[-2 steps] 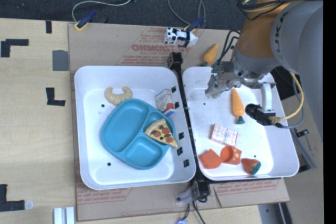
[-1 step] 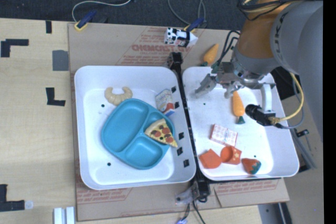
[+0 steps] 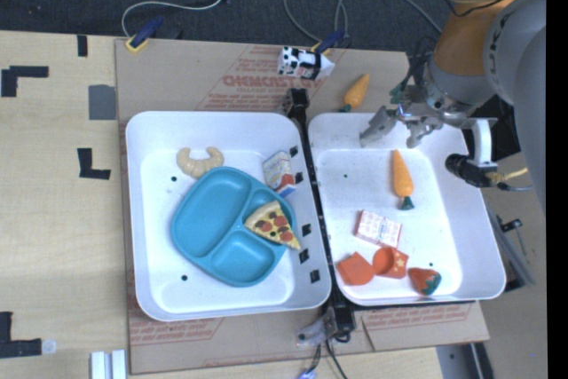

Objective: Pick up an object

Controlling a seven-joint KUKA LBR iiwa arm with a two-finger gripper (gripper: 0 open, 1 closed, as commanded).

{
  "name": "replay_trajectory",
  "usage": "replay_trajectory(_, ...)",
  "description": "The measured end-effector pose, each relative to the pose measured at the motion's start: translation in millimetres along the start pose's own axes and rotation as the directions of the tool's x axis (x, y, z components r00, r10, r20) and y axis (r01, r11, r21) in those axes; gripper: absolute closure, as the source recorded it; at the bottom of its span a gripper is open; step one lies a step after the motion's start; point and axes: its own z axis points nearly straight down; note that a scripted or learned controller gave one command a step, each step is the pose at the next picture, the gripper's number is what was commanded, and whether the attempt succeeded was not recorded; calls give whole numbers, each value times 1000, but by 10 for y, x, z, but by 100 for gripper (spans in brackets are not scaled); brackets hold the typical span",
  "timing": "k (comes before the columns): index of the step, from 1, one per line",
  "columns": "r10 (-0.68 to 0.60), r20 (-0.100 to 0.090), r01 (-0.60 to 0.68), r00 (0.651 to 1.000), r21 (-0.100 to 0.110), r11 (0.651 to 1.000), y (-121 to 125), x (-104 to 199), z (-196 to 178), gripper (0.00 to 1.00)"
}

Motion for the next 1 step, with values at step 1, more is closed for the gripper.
replay_trajectory(1,1,0,-1,1000,3,1000,-95,-772,691,0)
